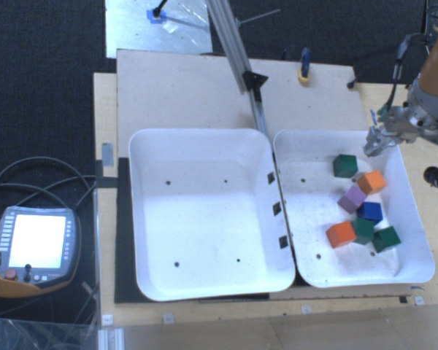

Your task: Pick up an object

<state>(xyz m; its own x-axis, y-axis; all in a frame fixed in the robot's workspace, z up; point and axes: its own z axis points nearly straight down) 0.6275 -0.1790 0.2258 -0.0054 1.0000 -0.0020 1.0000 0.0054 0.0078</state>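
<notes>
Several small cubes lie in the right bin (306, 268): a dark green cube (344, 165) near the back, an orange cube (372, 181), a purple cube (351, 197), a blue cube (371, 211), an orange-red cube (341, 234), and two green cubes (364, 230) (386, 238) at the front. My gripper (378, 142) hovers over the bin's back right corner, up and to the right of the dark green cube, with nothing seen between its fingers.
The left bin (142, 195) stands beside the right one, sharing a middle wall. A slanted metal pole (233, 42) crosses the back board. A teach pendant (33, 250) with cables lies at the far left of the bench.
</notes>
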